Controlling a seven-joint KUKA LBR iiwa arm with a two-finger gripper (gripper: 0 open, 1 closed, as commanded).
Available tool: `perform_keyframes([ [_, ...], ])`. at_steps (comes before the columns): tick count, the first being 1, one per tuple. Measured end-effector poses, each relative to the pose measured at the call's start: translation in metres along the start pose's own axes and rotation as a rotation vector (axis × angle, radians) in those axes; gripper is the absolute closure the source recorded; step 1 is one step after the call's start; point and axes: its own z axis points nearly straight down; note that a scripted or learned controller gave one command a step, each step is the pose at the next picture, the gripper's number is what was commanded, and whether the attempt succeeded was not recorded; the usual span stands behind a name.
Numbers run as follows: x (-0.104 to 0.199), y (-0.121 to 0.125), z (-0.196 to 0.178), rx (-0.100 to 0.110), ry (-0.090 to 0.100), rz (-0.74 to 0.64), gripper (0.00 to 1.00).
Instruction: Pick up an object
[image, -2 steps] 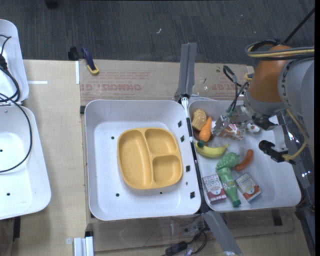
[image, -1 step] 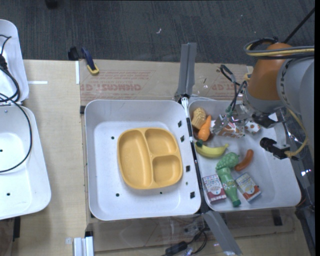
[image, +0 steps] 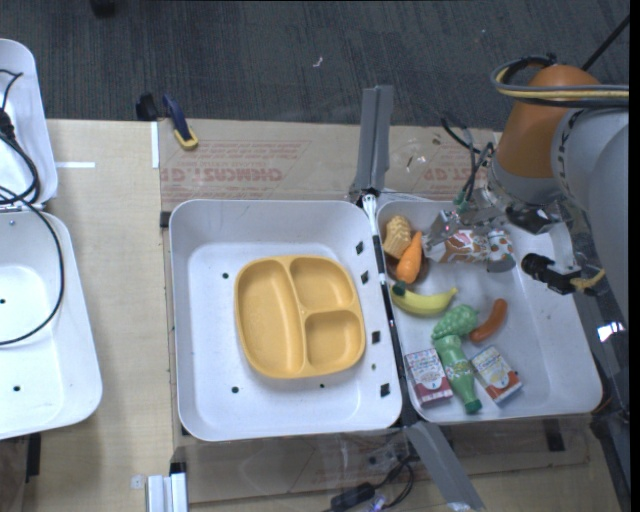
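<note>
Camera view: tool (image: 468, 238) grip unclear, over crinkly packet (image: 470, 246) in glossy right bin (image: 560, 370).

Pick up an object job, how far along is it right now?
Nothing looks lifted yet. The end effector is low in the right bin, over a red and white patterned packet at the back. A secure grasp and the lift are left. The banana and sausage lie untouched.

One fixed camera above the bench, looking down aslant, both white bins (image: 190, 330) in frame
</note>
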Motion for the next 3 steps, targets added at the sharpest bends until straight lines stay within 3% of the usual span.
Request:
perform_keyframes([
  [1,-0.007,-0.001,0.0,-0.003,0.003,0.054,0.0],
  [2,-0.022,-0.02,0.0,-0.005,0.0,0.046,0.0],
  [3,-0.02,-0.014,-0.016,-0.018,0.004,0.044,1.0],
])
